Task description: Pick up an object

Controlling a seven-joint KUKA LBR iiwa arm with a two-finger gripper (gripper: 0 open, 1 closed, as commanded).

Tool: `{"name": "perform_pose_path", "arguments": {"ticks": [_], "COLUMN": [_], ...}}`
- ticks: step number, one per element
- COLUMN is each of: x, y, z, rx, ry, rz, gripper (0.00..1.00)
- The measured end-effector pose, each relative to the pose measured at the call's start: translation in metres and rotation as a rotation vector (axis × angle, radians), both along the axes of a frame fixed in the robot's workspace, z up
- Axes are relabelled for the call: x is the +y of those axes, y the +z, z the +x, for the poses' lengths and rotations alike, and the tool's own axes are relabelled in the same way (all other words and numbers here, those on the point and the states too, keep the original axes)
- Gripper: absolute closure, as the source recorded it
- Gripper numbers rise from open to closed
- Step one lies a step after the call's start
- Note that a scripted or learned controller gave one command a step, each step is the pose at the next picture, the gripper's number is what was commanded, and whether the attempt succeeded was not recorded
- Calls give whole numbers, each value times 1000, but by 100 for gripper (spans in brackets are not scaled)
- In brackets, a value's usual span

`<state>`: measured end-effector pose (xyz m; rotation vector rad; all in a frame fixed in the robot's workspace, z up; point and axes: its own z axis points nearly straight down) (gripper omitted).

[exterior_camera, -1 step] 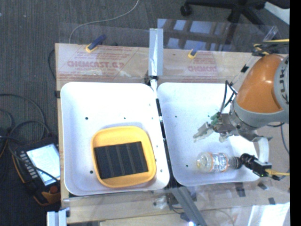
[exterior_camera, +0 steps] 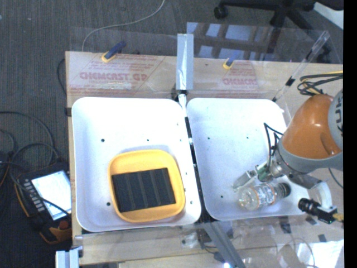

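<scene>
A clear plastic bottle [exterior_camera: 258, 196] lies on its side near the front edge of the right bin [exterior_camera: 223, 127], its dark cap pointing right. My gripper [exterior_camera: 255, 176] hangs low in that bin, just above and behind the bottle, under the grey and orange wrist [exterior_camera: 312, 135]. Nothing can be seen held in the gripper. A yellow square dish with a dark ribbed insert [exterior_camera: 146, 186] rests in the front part of the left bin [exterior_camera: 100, 121].
The two bins meet at a raised middle rim [exterior_camera: 189, 144]. Clear acrylic panels and a metal post [exterior_camera: 184, 60] stand behind the bins. Cables and a small device [exterior_camera: 47, 191] lie on the floor to the left.
</scene>
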<state>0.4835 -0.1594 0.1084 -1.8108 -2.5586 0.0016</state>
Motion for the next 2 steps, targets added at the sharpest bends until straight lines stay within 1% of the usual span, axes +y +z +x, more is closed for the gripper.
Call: {"name": "perform_pose_path", "arguments": {"ticks": [1, 2], "x": [-41, -14], "y": [80, 16], "z": [1, 1], "rx": [-1, -1], "ry": [-266, -157], "rz": [-4, -2], "gripper": [0, 0]}}
